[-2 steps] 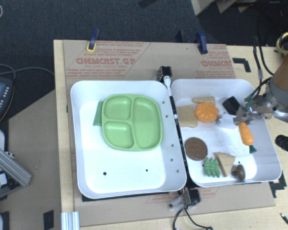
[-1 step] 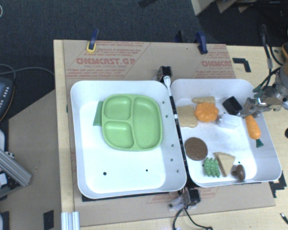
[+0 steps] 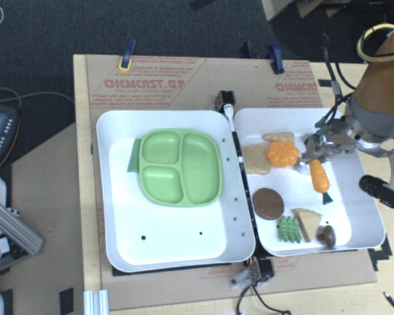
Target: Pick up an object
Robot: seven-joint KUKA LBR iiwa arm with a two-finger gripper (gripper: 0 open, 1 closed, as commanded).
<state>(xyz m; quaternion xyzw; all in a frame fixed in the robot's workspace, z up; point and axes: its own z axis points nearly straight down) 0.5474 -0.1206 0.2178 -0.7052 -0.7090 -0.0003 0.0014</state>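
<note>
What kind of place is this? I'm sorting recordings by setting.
Likely a robotics lab bench: two white bins clamped on a protective board, toy food like a carrot, a green divided plate, loose cables on dark carpet.

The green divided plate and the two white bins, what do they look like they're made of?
The green divided plate looks like moulded plastic with a matte finish: one even colour, soft rounded ridges between its three compartments. The left white bin and the right white bin look like thin formed plastic, smooth and slightly glossy, with rounded corners and shallow walls; painted metal cannot be ruled out.
</note>
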